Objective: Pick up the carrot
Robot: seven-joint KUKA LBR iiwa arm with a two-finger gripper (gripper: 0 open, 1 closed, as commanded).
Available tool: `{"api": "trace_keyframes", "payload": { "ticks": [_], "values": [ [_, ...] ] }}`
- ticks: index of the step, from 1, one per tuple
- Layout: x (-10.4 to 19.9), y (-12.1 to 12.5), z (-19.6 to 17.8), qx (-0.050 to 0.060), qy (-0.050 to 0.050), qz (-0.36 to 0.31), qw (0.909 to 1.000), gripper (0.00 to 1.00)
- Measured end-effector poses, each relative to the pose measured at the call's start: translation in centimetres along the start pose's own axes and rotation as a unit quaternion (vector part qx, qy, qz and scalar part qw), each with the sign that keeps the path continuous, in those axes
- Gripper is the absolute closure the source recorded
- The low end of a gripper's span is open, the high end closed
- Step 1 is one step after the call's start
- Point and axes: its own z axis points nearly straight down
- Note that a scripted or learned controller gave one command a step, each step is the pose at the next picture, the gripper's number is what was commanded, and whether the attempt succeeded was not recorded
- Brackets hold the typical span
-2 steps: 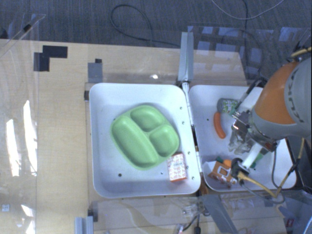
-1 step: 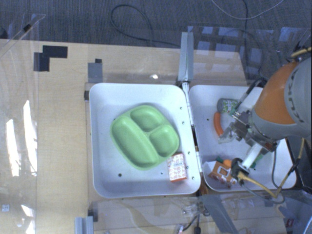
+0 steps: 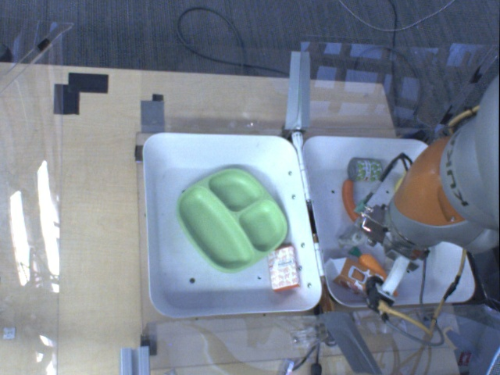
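Carrot, a short orange piece, lies on the floor of the right-hand bin near its left wall, up and to the left of the gripper, close beside it but not between the jaws. Whether the jaws are open or closed cannot be told, since the wrist hardware hides their tips. The grey arm with its orange band leans in from the right over the same bin. A small grey-green packet rests just above and to the right of the carrot, and an orange-and-white item sits lower in the bin, below the gripper. In the left-hand bin, a green divided plate lies tilted across the middle, with a small orange-patterned box touching its lower right edge. Both bins sit side by side on a pale wooden bench marked with black tape squares; a clear panel stands at the left. Black cables loop across dark carpet beyond the bench.
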Motion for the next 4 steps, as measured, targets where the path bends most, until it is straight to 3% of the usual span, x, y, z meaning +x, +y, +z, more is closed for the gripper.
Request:
{"api": "trace_keyframes", "payload": {
  "ticks": [1, 2, 3, 4],
  "values": [
    [0.2, 0.2, -1.1, -0.003, 0.001, -0.002, 1.0000, 1.00],
    [0.8, -0.7, -9.6, 0.003, -0.002, -0.063, 0.9980, 1.00],
    [0.8, -0.7, -9.6, 0.004, -0.002, -0.064, 0.9980, 0.00],
    [-6.0, 3.2, -1.1, 0.005, -0.004, 0.049, 0.9988, 0.00]
  ]
}}
